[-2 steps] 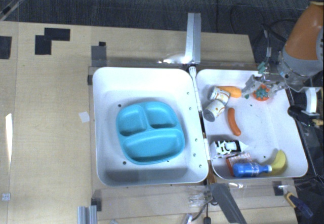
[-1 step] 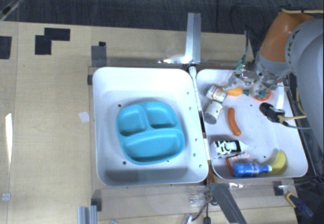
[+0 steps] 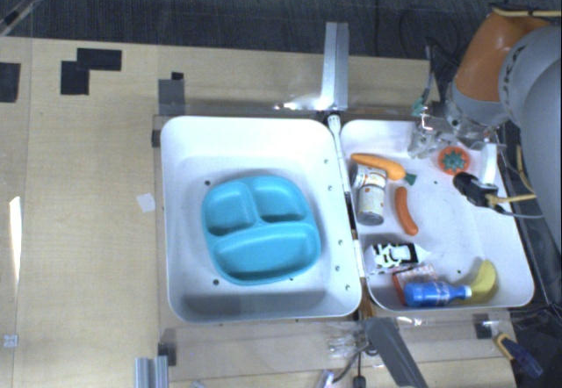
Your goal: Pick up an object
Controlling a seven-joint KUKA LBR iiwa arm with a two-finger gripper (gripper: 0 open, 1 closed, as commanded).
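A small orange-and-teal round toy (image 3: 451,160) lies in the right bin's (image 3: 518,272) far corner, just beside the gripper (image 3: 430,139), whose grip state cannot be told. The bin wall is close; a descent there could strike it or nudge the toy away.

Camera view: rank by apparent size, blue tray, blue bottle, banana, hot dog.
1. blue tray, by far the largest.
2. blue bottle.
3. hot dog and banana: look alike in size, so no ranking between them.
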